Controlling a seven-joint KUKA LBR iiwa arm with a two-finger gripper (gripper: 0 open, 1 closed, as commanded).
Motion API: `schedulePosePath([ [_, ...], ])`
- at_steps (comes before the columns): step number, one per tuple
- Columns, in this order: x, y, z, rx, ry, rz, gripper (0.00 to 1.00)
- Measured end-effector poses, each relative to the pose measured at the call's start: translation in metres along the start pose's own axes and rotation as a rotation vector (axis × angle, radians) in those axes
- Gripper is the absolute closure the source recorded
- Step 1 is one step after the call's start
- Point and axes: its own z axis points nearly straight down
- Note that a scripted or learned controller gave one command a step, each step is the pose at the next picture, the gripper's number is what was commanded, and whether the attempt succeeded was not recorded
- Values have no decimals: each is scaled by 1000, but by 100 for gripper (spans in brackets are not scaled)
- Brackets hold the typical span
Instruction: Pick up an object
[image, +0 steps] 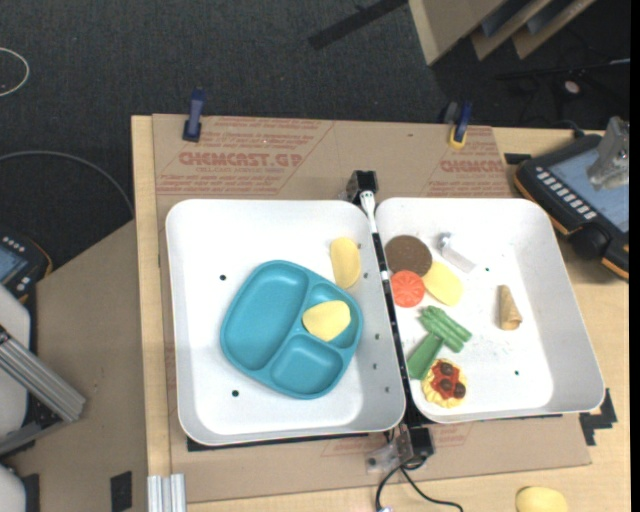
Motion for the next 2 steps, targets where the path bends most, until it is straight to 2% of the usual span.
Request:
schedulePosePath([
  [1,-24,-11,9,7,2,6,100],
  [2,-61,-11,2,1,-1,6,100],
])
